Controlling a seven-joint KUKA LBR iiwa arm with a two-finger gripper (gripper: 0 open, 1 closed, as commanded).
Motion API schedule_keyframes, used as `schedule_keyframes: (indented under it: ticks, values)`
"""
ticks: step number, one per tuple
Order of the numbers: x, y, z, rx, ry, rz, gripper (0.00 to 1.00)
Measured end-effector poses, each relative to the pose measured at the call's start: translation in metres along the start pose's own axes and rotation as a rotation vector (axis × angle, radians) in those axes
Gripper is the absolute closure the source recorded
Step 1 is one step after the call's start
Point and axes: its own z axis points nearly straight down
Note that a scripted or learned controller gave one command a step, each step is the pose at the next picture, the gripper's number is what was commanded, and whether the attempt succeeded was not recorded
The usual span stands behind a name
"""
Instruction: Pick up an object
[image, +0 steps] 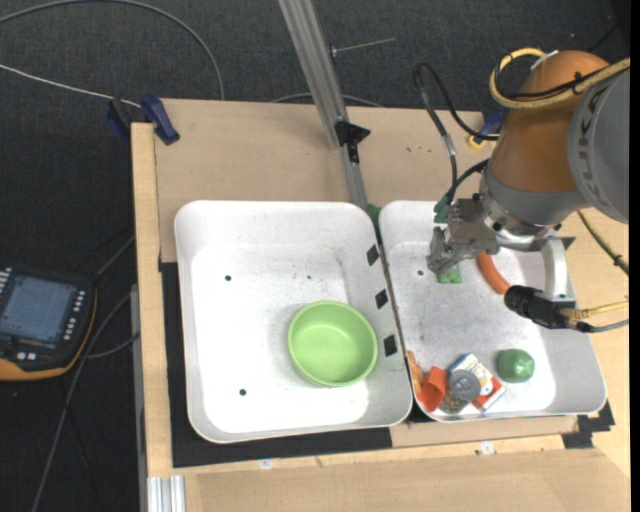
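The green block (449, 270) lies in the right bin (440, 330), in its upper left part, directly under the gripper (445, 262). We see the gripper's tip touching or overlapping the block, but we cannot tell from this angle whether the block sits between the gripper's parts or merely below them. The arm (540, 130) enters from the right, with its orange band above the wrist. Just right of the gripper we note an orange carrot-shaped item (492, 272), partly hidden by the wrist. Near the front wall of the right bin we find a green ball (516, 365) and, to its left, a cluster of small items (458, 385), among them a round grey lid and an orange piece. The left bin (210, 300) holds a light green bowl (332, 343), upright, near its front right corner.
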Motion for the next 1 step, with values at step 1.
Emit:
schedule_keyframes:
  ticks: [1]
  values:
    - [0.0392,0.0176,-0.0047,0.000,0.000,0.000,1.00]
